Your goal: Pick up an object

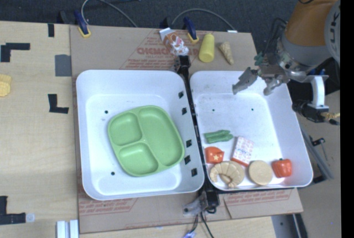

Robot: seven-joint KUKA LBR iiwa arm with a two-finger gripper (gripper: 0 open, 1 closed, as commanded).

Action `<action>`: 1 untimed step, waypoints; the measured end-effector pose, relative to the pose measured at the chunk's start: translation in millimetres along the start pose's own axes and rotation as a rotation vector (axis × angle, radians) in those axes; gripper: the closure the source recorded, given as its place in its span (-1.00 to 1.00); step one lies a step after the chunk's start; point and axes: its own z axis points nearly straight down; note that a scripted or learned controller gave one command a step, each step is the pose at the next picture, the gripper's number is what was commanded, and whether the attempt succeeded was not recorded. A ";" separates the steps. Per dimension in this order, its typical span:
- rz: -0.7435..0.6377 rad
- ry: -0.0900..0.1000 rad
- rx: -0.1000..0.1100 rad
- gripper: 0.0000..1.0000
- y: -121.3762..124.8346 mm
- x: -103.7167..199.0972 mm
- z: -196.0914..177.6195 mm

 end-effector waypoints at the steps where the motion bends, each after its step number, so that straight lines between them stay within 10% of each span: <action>1: 0.000 0.001 0.004 -1.00 -5.6 21.4 120.1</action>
